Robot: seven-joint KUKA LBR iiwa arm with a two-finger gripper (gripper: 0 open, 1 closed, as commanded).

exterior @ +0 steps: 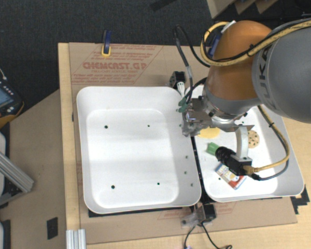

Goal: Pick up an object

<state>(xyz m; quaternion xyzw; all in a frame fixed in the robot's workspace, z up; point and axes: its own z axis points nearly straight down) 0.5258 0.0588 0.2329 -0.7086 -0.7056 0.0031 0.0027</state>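
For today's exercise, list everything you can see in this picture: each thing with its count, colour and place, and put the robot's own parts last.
Bins: 2, white, side by side on the bench.
Yellow item: 1, pale yellow, right bin, near its left wall.
Green item: 1, green, right bin, below the yellow item.
Cookie-like disc: 1, tan with dark specks, right bin.
Small packet: 1, red, white and blue, right bin, near its front.
Cardboard sheet: 1, brown, red print, under the bins.
Clip: 1, blue and yellow, cardboard's far edge.
Arm: 1, grey with orange band, over the right bin.

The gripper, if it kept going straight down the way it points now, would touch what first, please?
Probably the yellow object lying in the right bin, just below the gripper; depth is hard to judge here.
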